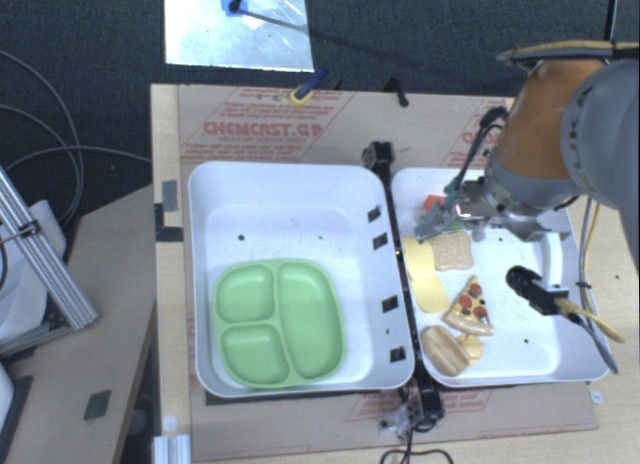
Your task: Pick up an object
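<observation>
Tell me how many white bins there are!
2. The left bin holds a green plate; the right bin holds toy food. None looks hidden.

You have two white bins point(300, 192) and one green plate point(278, 322) with three compartments. Right of the plate, count one pizza slice point(470, 306), one tan cracker point(452, 250), one pale yellow slice point(428, 280) and one bread roll point(445, 350). One small orange piece point(432, 202) is partly hidden. That's five food items you can count.
</observation>
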Controlling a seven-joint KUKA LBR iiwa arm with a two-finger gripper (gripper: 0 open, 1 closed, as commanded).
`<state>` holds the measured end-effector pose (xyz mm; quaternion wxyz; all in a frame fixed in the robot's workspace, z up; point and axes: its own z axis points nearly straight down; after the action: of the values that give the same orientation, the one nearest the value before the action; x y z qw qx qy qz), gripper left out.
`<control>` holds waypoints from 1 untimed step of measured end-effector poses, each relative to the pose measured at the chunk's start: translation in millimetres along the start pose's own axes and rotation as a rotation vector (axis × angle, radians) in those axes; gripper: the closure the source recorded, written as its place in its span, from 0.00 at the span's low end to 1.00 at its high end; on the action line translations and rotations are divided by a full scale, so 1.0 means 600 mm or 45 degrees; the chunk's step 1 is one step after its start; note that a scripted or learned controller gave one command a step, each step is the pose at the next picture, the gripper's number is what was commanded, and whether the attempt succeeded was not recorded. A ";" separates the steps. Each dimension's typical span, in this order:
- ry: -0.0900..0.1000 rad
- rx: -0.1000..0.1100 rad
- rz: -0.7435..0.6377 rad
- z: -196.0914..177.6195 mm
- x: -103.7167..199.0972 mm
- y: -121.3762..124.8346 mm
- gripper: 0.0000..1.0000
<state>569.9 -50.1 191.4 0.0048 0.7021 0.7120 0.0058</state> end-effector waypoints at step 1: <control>0.002 0.025 0.008 0.011 0.081 -0.135 0.00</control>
<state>488.2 -2.4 183.8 -0.0028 0.7044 0.7098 -0.0006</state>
